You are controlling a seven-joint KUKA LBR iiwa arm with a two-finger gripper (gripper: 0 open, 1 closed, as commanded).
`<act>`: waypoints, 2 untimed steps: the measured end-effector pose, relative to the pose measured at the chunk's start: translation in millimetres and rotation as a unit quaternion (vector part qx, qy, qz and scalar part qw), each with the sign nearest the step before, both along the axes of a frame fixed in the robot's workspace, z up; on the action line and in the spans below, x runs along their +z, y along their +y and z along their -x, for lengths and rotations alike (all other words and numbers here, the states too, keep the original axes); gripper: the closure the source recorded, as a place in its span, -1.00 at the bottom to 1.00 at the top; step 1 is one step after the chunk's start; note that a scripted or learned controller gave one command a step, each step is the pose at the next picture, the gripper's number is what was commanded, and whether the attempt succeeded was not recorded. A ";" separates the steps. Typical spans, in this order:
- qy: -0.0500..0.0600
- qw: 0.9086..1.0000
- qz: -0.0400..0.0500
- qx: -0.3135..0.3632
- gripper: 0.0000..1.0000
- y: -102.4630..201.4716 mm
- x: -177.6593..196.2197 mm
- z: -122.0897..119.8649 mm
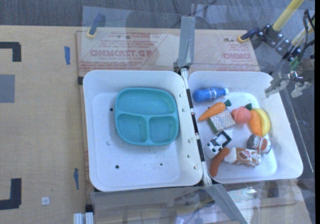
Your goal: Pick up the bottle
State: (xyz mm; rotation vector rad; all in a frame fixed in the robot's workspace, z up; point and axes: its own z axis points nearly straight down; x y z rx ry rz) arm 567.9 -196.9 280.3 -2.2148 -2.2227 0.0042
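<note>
Lying: bottle (209, 93) near back rim | gripper (285, 82) beyond bin's right edge

Even, fairly bright overhead light with soft, faint shadows. Mild glare whitens the two bins (95, 88) and the clear sheet behind them. The whole picture is slightly soft and grainy.
</note>
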 end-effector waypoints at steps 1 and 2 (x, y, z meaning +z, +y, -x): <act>0.000 0.999 0.000 0.054 -1.00 88.5 -53.0 13.3; -0.002 0.998 0.001 0.068 -1.00 128.8 -97.8 -53.0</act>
